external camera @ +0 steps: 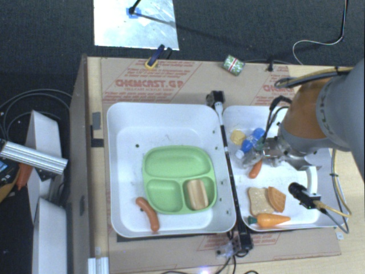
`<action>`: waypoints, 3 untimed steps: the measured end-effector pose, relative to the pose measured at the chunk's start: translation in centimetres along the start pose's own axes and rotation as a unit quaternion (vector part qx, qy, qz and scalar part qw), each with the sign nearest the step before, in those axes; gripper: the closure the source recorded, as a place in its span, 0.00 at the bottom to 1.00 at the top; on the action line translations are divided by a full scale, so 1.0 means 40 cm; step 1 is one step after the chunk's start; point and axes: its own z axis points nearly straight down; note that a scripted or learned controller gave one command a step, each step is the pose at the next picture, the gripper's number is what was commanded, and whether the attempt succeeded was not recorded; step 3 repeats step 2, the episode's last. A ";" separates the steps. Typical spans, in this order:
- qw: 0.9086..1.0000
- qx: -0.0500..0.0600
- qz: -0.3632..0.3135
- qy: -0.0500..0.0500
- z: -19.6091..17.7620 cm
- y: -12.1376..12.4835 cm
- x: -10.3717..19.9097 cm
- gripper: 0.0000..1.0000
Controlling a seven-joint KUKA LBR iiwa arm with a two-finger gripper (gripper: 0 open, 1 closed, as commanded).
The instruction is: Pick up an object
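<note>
The right bin (325, 224) holds several food items. A yellow piece (238, 136) and a blue piece (251, 140) lie near its far left. A small orange-red piece (255, 169) lies just below them. Toward the front are a bread slice (260, 199), an orange-brown piece (277, 198) and a carrot (272, 220). My gripper (261, 152) is low in this bin, between the blue piece and the orange-red piece. Its tip is dark and merges with the items under it.
The left bin (122, 130) carries a green divided plate (171, 164) with a tan piece (197, 193) in one compartment, and a sausage (148, 213) beside the plate. A black divider bar (223, 144) runs between the bins. The grey arm (336, 110) covers the right bin's far right.
</note>
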 end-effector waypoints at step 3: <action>1.000 -0.001 -0.001 0.000 -0.253 0.040 0.151 1.00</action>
